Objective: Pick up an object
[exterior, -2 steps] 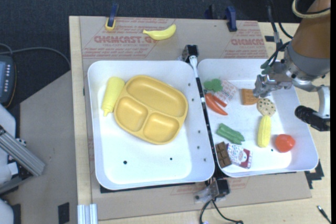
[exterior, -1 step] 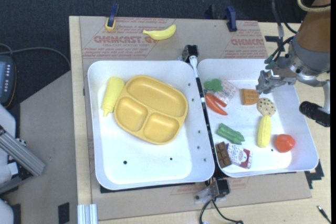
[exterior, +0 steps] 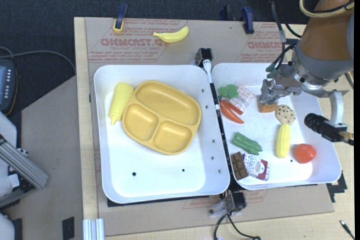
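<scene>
- My end effector [exterior: 271,93] is low over the right bin [exterior: 326,174], near its far wall, above a brown-orange object [exterior: 268,106]; I cannot tell its state.
- Brown-orange object: small, blocky, partly hidden beneath me; touching or apart, unclear.
- Just beside it: a speckled cookie [exterior: 285,114], with a yellow corn cob [exterior: 283,140] and a red tomato [exterior: 304,153] nearer the front.
- Left bin [exterior: 107,177]: a yellow divided tray [exterior: 162,116] and a yellow bottle [exterior: 119,102].
</scene>
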`<state>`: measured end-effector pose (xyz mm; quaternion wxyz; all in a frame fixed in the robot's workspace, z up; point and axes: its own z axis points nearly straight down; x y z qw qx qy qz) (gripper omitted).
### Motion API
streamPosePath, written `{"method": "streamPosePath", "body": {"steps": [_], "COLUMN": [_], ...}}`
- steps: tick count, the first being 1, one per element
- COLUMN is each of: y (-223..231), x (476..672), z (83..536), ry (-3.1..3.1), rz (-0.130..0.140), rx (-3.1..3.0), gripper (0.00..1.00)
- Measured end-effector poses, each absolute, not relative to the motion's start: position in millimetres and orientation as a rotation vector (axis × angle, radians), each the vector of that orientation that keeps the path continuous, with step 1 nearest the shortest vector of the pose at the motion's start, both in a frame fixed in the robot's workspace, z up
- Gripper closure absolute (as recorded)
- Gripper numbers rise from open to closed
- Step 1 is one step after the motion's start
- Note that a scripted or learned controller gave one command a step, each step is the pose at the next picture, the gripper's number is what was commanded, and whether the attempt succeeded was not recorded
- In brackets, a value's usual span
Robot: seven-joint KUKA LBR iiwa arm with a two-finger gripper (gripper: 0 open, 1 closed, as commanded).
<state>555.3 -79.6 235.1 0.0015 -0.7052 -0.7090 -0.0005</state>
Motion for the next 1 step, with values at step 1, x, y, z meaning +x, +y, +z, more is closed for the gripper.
{"method": "streamPosePath", "body": {"steps": [1], "y": [-31.3], "x": [538.6], "z": [217.8], "ry": [-2.223], "rz": [0.002], "rx": [-2.213], "gripper": [1.00]}}
